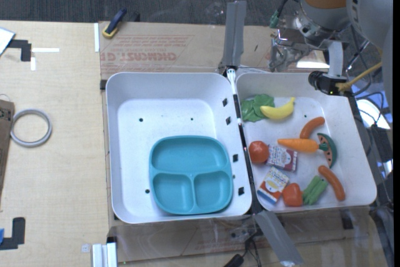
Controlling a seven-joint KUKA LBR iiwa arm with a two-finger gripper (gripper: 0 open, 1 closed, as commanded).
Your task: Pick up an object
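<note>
Hand [289, 50] up at far rim of right bin [362, 153], well apart from toys; grip state: cannot tell. Banana [278, 110] rests against green leaf [255, 106]; carrot [299, 145], tomato [259, 151], cartons packed close. Risk: descent into cluster, neighbour jams grasp, rounded toy slips out.

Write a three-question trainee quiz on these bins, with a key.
1. True or false: the blue tray lies in the left bin.
2. What touches the banana on its left? A. carrot B. green leafy toy C. watermelon slice
3. Fill in: the gripper sits above the ____ edge of the right bin.

Key: 1 true; 2 B, the green leafy toy; 3 far.
</note>
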